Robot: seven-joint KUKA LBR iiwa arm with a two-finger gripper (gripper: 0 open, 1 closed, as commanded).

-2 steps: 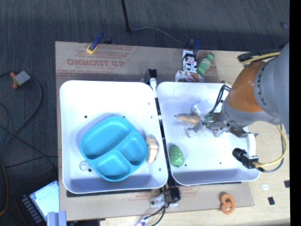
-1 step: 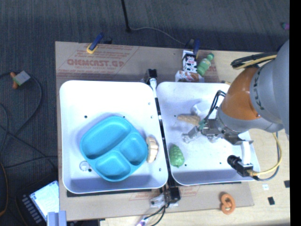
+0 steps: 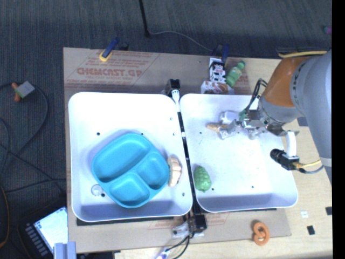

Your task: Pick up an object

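While the grey arm reached in from the right, its orange band sat above the far-right corner of the right bin, w/ the wrist angled left and down over the bin's far half. The hand hung low there, metal parts pointing left; a small tan object lay just at its left tip, but whether it sat between the fingers couldn't be made out, nor how wide they stood. A green lumpy object lay near the right bin's near-left corner. In the left bin, a blue divided tray w/ a tan piece touching its right edge. The arm's upper part was cut off at the frame's right. On the worktop, an orange ring lay near the front.
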